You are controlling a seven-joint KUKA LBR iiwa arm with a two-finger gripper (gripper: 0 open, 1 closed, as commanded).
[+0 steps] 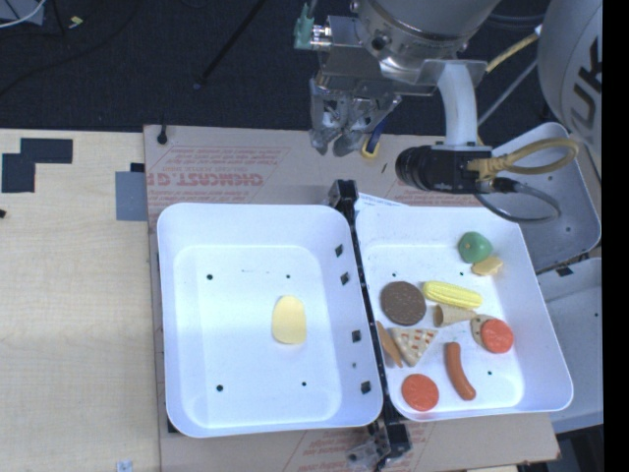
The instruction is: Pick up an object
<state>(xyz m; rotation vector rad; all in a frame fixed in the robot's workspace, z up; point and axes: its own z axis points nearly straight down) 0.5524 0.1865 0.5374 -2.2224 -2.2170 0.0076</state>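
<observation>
Grey arm [423,8] reaches in high over the desk [79,293]; claw [344,136] hangs behind both bins, grasping nothing, fingers' state unclear. Pale yellow oval piece [289,320] lies mid left bin [187,234].

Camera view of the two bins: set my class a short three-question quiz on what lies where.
1. True or false: the pale yellow piece lies alone in the left bin.
2. Which lies nearest the right bin's far corner: A corn cob, B green piece, C sausage?
3. Fill in: the hand hangs above the ____ behind the bins.

Key: 1 true; 2 B; 3 cardboard.
</observation>
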